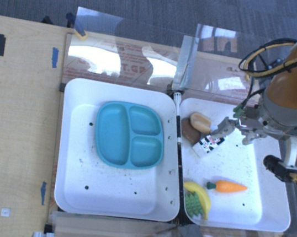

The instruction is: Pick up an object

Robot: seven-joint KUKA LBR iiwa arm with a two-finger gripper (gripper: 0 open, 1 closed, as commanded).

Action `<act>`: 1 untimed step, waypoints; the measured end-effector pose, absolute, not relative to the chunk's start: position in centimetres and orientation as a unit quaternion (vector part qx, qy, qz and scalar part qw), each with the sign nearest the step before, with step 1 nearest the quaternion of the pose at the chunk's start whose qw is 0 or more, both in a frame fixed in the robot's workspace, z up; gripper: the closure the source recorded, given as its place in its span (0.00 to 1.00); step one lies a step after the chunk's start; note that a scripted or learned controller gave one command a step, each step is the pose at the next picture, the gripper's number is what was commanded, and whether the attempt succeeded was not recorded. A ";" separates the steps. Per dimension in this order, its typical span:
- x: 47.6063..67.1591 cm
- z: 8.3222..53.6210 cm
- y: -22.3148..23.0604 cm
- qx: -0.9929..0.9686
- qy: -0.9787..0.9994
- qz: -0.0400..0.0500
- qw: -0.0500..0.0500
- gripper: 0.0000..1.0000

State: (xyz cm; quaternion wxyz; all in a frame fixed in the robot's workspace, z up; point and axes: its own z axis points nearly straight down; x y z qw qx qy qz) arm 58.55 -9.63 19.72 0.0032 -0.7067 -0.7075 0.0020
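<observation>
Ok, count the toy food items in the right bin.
4: a bread roll and brown piece at the far left, a carrot near the middle, a banana at the near-left corner. More may be hidden under the gripper.

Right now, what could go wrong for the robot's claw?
The claw sits over the small white and black object, right beside the brown piece and the tan bread-like piece. It might bump those, or pinch two things together. It is also near the bin's left wall, so something could get wedged there.

Two white bins (71, 147), one teal divided plate (129, 135) in the left bin, one carrot (228, 187), one banana (201, 196), one green vegetable (193, 205), one bread roll (200, 121), one brown piece (189, 132), one black-and-white block (208, 144)
</observation>
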 end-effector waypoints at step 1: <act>62.7 9.9 -9.4 -0.747 -0.665 0.001 -0.001 0.00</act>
